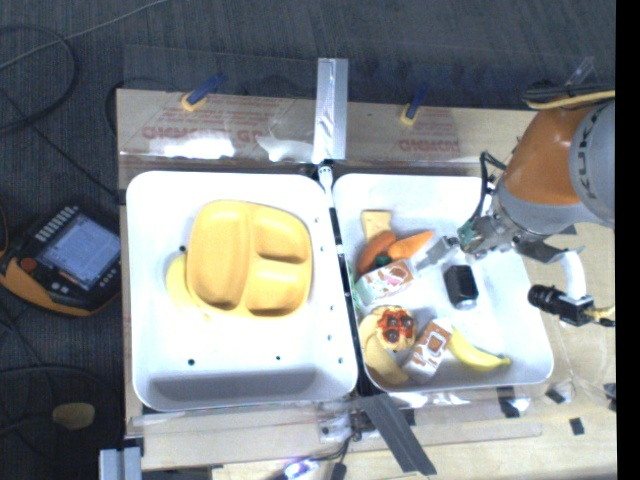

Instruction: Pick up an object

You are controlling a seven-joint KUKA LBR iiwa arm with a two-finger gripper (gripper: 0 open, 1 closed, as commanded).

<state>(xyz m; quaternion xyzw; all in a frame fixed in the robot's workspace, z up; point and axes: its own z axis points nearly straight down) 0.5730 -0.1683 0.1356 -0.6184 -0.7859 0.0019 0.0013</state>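
Banana (478, 353) lies low in the right bin (535, 363); gripper (450, 250) hovers near the carrot (408, 244), reaching phase, jaws' state unclear; next, descend and close.

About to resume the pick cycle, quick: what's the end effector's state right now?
End effector: cannot be told; it sits low in the right bin, beside the carrot.
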